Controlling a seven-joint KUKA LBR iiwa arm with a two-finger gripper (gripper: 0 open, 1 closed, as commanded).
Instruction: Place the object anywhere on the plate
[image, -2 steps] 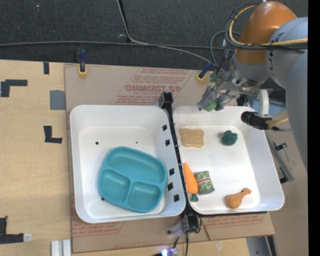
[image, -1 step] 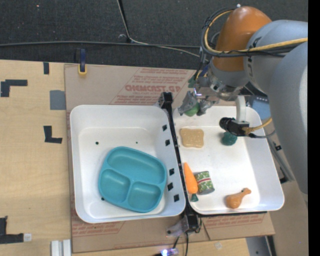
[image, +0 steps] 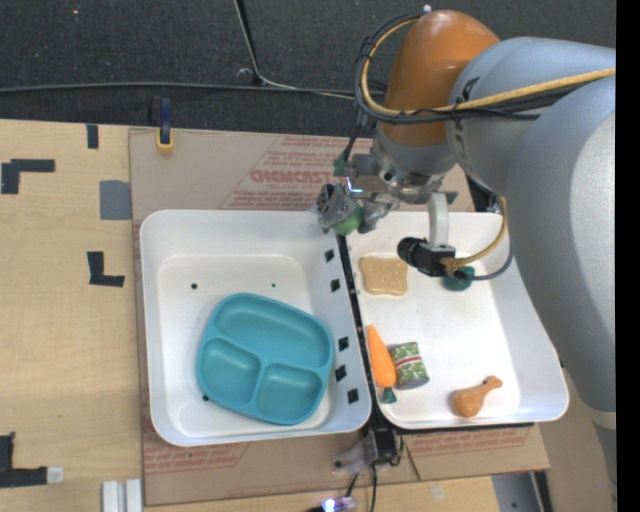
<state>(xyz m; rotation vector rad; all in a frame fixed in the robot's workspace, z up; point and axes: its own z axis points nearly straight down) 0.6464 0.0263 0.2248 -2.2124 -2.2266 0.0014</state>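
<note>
Cardboard sheeting covers the bench, and two shallow white bins (image: 160, 300) are set on it side by side. No object is seen between the fingers of the gripper (image: 342, 212), which hovers over the far end of the divider; their opening cannot be told. Candidate objects lie in the right bin: a tan bread slice (image: 384, 275), a tapered orange carrot (image: 379, 357), a green packet (image: 408, 364) and a drumstick (image: 472, 397) (smooth, probably slippery). The teal plate (image: 264, 357), glossy and three-sectioned, is well apart in the left bin. A centred grasp across the narrowest width is advised.
</note>
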